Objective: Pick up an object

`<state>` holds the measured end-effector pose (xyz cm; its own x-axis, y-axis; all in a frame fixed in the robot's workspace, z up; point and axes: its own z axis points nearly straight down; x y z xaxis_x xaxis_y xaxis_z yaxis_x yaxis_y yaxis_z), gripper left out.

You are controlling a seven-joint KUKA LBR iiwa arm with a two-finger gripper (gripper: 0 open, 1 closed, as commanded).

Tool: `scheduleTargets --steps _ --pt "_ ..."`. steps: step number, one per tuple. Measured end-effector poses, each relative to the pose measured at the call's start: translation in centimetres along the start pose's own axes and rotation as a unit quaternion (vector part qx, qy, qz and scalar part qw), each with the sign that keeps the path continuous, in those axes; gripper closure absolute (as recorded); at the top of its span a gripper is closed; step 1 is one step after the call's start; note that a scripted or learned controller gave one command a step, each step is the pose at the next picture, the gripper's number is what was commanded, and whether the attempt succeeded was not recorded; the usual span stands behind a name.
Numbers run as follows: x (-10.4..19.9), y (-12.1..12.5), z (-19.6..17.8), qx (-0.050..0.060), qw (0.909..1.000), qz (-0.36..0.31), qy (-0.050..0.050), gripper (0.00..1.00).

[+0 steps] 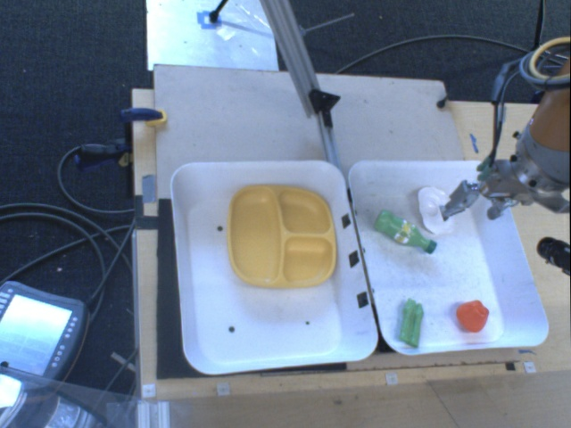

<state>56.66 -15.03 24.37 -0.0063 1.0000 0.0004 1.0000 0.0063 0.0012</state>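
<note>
The right bin (526, 266) holds several objects. A small green bottle (404, 231) lies on its side near the bin's left wall. Just right of it, toward the back, lies a white crumpled object (432, 207). At the front are a green ridged piece (410, 321) and a red rounded object (473, 316). My gripper (475, 205) hangs over the back right of this bin, open, with nothing between its fingers. Its left finger (455, 201) is beside the white object's right edge.
The left bin (192, 328) holds a yellow divided plate (281, 236). A grey pole (290, 38) slants in from the top toward the gap between the bins. Cables and a handheld pendant (31, 328) lie on the floor at left.
</note>
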Motion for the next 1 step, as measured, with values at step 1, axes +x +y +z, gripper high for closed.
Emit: scheduleTargets --steps 1 --pt "0.01 0.01 -0.01 0.000 1.0000 0.001 0.000 0.00"
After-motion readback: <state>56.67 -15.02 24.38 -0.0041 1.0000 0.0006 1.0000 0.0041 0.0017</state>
